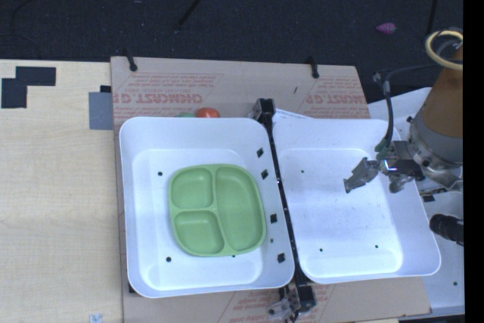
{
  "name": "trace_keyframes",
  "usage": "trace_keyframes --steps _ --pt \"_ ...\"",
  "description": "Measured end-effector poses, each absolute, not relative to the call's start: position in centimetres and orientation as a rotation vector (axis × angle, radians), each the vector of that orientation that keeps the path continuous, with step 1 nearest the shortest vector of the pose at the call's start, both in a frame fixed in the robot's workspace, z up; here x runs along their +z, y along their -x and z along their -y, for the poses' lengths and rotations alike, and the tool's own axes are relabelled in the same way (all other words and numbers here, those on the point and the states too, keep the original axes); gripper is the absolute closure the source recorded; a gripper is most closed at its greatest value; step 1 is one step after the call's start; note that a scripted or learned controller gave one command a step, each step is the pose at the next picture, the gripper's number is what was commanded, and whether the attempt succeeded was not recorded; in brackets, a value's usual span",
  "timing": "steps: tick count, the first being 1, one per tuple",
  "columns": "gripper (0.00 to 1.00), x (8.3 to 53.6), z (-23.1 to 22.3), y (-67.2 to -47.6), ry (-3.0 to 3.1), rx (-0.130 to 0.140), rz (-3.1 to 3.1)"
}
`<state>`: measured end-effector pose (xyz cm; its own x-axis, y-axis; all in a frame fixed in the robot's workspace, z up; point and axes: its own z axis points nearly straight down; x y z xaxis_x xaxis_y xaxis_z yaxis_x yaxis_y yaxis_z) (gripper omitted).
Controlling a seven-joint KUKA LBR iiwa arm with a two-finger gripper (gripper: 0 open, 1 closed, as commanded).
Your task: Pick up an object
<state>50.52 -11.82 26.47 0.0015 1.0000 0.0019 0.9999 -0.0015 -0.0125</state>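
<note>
A green divided plate (216, 209) lay flat in the left bin (144, 163), near the middle of its floor and slightly toward the divider side. The plate had three compartments: two smaller ones on its left half and one long one on its right half. Nothing rested in any compartment.

The right bin (340, 265) stood directly beside the left one, the two meeting along a dark clamped seam (277, 193) that ran from the far edge to the near edge. Small dark specks marked the floor of the right bin.

The gripper (358, 179) hovered over the right bin, toward its right side and well apart from the plate. It pointed leftward from the wrist, and nothing was seen between its fingers. Whether the jaws were open or closed could not be told at this resolution. The arm (445, 106) entered from the right, its orange band above the grey wrist.

Both bins sat on a cardboard sheet (227, 91) bearing reversed red lettering. A small orange-red item (207, 113) and a trace of green lay on the cardboard just behind the far rim of the left bin. A pale wooden bench surface (53, 200) extended to the left.
</note>
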Motion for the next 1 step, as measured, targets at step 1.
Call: trace_keyframes --steps 1 --pt "0.0 26.98 11.84 -50.71 2.22 0.002 2.221"
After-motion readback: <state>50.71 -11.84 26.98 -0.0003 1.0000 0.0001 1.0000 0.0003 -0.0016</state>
